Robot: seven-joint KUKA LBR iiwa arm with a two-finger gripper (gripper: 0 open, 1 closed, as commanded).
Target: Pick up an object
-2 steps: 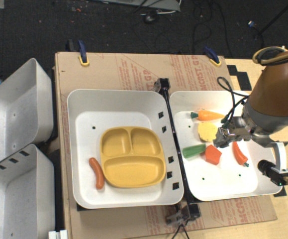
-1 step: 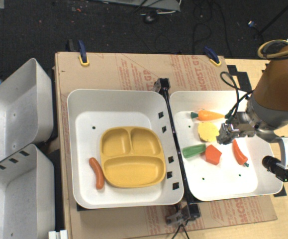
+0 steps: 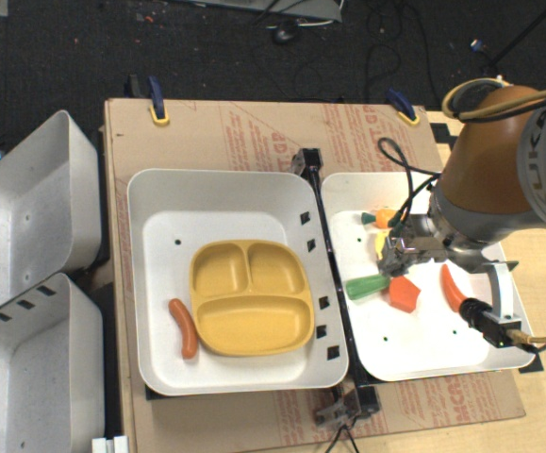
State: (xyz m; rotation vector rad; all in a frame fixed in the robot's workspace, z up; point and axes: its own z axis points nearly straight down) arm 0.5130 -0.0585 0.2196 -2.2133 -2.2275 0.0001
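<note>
One two-finger gripper (image 3: 397, 253) is seen low in the right white bin (image 3: 423, 357), at about nine o'clock from the grey arm's orange band (image 3: 485, 159); how it is set cannot be told. A green elongated block (image 3: 367, 286) lies just beside it at seven o'clock, an orange wedge-shaped piece (image 3: 404, 295) at six o'clock. A yellow divided plastic plate (image 3: 251, 297) and an orange sausage-shaped toy (image 3: 184, 327) are held by the left white bin (image 3: 150, 253).
</note>
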